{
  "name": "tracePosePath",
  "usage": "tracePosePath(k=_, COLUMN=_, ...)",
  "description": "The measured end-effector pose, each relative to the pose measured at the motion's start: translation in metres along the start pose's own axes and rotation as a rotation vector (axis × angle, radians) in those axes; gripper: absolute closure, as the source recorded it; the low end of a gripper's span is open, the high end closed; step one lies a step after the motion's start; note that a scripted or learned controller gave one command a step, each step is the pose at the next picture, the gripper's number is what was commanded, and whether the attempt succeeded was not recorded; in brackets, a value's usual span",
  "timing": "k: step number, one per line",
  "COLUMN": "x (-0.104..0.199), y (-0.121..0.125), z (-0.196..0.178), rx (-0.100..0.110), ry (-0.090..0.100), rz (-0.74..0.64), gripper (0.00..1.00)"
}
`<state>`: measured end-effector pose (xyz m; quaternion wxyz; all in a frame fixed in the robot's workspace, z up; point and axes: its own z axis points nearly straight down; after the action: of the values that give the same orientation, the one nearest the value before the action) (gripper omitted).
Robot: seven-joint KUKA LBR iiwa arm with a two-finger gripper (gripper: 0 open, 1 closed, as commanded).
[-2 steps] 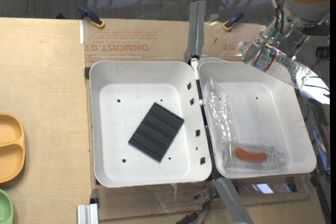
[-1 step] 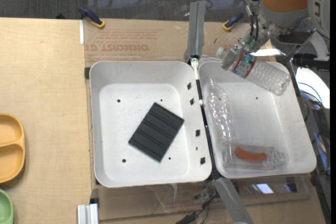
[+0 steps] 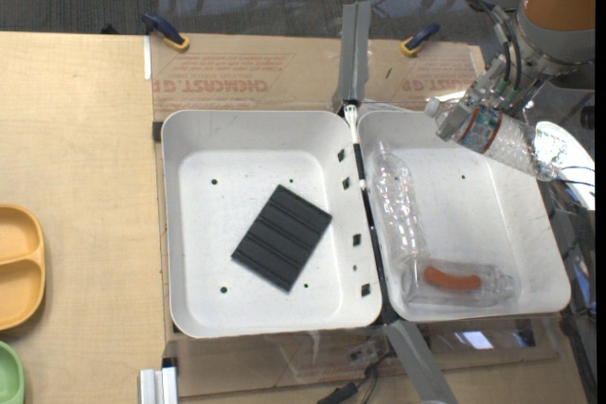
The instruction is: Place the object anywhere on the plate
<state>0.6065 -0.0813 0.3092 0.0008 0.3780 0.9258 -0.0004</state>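
Note:
My gripper [image 3: 494,97] hangs over the back right corner of the right bin [image 3: 530,298], below the orange band of the arm. A clear plastic bottle [image 3: 488,130] with a coloured label sits tilted between its fingers, lifted off the bin floor, cap end pointing left. The orange divided plate [image 3: 14,268] lies on the wooden bench at the far left edge, well away from the gripper.
A black ridged slab [image 3: 282,237] lies in the left bin [image 3: 189,298]. The right bin holds crumpled clear plastic [image 3: 396,199] and a red sausage-shaped item [image 3: 453,278] near its front. A green dish [image 3: 8,378] sits at the bottom left. Clamps [image 3: 167,31] hold cardboard behind.

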Motion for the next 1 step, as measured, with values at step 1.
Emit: tracePosePath(k=1, x=0.0823, y=0.0176, z=0.0596, rx=0.002, ry=0.003, rz=0.059, gripper=1.0)
